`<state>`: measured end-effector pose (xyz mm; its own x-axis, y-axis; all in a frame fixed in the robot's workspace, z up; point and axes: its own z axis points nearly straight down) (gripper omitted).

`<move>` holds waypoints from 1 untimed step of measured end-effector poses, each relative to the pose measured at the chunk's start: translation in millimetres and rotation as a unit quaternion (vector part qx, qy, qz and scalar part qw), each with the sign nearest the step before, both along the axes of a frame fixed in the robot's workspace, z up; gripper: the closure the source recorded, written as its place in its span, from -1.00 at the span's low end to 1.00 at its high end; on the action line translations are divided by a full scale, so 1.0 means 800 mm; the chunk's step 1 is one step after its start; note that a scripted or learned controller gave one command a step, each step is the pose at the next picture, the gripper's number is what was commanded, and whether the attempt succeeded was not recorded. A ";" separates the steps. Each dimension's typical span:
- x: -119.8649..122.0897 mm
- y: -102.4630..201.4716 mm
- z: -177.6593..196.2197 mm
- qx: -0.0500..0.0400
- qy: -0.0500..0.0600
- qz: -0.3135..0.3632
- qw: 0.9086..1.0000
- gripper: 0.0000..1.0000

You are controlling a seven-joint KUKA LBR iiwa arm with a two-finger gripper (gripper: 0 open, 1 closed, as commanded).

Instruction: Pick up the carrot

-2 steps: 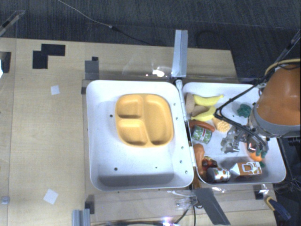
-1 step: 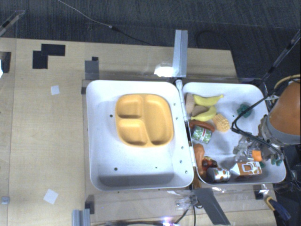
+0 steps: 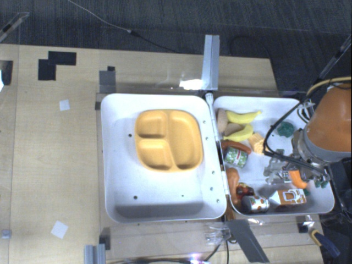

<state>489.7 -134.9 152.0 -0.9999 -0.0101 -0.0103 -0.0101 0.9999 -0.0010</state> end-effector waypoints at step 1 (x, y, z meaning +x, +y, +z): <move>0.011 -0.038 0.052 -0.001 0.000 0.091 0.996 1.00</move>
<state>498.4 -165.2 193.9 -0.9816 -0.1906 -0.0097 -0.1906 0.9817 -0.0037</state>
